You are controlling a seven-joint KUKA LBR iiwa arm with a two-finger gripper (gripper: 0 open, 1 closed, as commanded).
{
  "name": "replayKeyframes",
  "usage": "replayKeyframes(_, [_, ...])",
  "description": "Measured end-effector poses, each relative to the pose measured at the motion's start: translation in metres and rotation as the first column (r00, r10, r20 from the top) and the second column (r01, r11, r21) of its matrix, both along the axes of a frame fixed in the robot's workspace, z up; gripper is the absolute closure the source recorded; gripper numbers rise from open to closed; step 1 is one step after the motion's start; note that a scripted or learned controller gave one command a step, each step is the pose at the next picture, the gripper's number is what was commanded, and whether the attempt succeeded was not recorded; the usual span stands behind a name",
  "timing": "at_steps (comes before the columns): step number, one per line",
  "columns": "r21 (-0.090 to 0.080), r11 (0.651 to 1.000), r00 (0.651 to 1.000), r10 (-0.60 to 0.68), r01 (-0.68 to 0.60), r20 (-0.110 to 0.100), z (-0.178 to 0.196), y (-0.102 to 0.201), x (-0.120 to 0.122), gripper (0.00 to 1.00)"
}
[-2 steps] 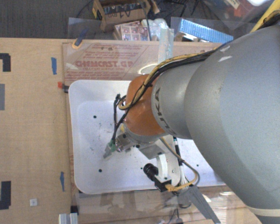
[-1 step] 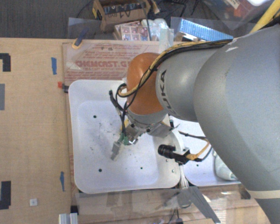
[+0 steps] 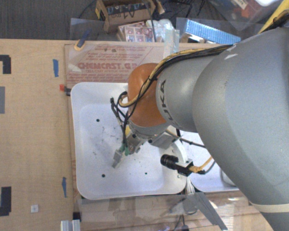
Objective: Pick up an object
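Grey and orange fill much of the camera view, since my arm (image 3: 216, 105) reaches in from the right and covers most of the right bin (image 3: 216, 182). My orange wrist band (image 3: 144, 97) sits over the upper part of the left bin (image 3: 86, 129), with black cables looping beside it.

My gripper (image 3: 119, 159) hangs low over the middle of the left bin, its fingers slanting down and to the left. From this angle they read as one narrow grey wedge, so I cannot tell whether they are spread or pressed together. Their tips are at or very near the bin floor.

Just above the fingers, close under my wrist, I see a small green object (image 3: 127, 150). It is tight against the finger bases, but it may be a part of my own tool and not a loose thing; the view is too small to settle that. I cannot say it lies between my fingers. It is too small to give a long axis or a heading.

White bin floor around my fingertips carries only a few dark specks (image 3: 103, 175) and faint scuffs. The left bin rests on a wooden bench (image 3: 29, 129) marked with blue tape (image 3: 56, 67), and a printed cardboard sheet (image 3: 106, 66) lies just beyond the bin's far edge.
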State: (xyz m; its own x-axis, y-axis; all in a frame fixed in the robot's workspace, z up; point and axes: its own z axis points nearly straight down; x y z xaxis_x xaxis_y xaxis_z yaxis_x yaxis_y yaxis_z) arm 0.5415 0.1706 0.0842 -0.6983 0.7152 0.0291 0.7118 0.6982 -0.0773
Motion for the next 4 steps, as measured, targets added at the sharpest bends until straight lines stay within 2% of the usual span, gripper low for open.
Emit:
replayKeyframes(1, [0.037,0.977,0.973,-0.214,0.212,0.083,0.006,0.047,-0.025,0.0])
replayKeyframes(2, [0.04,0.964,0.961,-0.264,0.261,0.087,0.006,0.025,0.078,0.0])
replayKeyframes(3, [0.04,0.987,0.984,-0.158,0.156,0.084,0.006,-0.051,0.092,0.0])
replayKeyframes(4, [0.047,0.987,0.984,-0.154,0.151,0.087,0.018,-0.046,0.092,1.0])
